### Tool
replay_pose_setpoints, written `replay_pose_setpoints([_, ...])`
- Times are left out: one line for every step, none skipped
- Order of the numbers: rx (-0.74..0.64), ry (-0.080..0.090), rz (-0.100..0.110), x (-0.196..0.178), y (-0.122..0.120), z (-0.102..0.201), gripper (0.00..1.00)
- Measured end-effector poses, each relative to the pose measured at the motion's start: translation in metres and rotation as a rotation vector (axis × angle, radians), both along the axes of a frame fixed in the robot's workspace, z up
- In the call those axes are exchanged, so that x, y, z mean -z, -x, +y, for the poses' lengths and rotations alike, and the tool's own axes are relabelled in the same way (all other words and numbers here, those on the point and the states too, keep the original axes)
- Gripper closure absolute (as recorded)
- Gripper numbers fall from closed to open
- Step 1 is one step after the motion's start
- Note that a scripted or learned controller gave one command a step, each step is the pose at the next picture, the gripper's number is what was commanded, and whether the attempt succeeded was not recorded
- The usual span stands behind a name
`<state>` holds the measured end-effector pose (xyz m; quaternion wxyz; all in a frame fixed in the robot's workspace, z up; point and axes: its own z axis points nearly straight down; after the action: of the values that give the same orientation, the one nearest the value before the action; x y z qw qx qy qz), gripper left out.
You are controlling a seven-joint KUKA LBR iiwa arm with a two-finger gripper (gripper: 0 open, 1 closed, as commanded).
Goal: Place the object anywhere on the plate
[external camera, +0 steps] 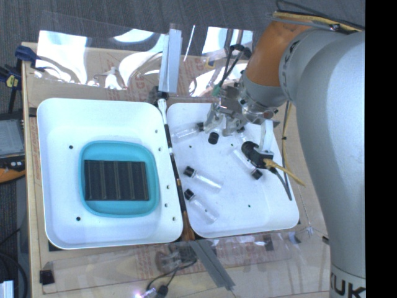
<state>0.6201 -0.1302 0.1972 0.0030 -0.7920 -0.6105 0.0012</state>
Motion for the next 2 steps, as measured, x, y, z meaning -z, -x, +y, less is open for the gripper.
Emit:
replay_pose_setpoints([-0.213,0.001,0.0,0.007,0.067,0.063,1.0])
replay_pose_setpoints([-0.452,0.002,-0.005,0.006,0.039,0.137,1.0])
